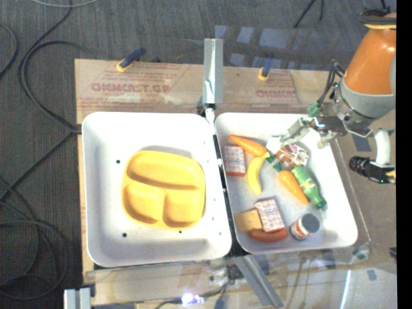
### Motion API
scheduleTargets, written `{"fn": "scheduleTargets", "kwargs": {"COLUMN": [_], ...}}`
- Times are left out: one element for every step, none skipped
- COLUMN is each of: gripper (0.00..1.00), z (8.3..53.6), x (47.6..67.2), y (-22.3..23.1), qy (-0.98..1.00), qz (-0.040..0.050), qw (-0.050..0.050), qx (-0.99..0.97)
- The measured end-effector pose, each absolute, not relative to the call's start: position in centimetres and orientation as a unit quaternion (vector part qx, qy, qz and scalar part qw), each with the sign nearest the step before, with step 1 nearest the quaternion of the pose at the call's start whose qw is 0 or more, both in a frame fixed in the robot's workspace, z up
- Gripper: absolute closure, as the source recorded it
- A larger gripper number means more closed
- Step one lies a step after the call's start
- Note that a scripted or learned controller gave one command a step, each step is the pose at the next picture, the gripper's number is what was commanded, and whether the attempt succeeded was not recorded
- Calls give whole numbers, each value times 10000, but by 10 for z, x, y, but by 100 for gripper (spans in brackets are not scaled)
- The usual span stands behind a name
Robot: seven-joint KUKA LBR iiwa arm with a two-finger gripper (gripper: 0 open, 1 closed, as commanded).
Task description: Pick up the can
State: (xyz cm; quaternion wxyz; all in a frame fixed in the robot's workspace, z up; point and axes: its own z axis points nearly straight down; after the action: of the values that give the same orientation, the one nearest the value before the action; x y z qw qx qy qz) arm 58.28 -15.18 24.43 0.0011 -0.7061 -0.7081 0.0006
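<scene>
The can is small, with a grey lid and an orange-red label. It stands in the near right corner of the right bin, beside a red sausage. My gripper hangs over the far side of that bin, well behind the can. It is just above a small red and white packet. The grey arm with its orange band reaches in from the right.
Between gripper and can lie a green bottle, two carrots, a banana and two red and white boxes. A piece of bread lies near the front. The left bin holds a yellow divided tray.
</scene>
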Motion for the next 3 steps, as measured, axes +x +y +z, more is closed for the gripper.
{"fn": "scheduleTargets", "kwargs": {"gripper": [0,0,0], "z": [169,148,143], "x": [599,569,621], "y": [-188,-194,-207], "qy": [-7058,-6110,-5723], "qz": [18,10,19], "qw": [4,20,4], "qx": [-7084,-7916,-8200]}}
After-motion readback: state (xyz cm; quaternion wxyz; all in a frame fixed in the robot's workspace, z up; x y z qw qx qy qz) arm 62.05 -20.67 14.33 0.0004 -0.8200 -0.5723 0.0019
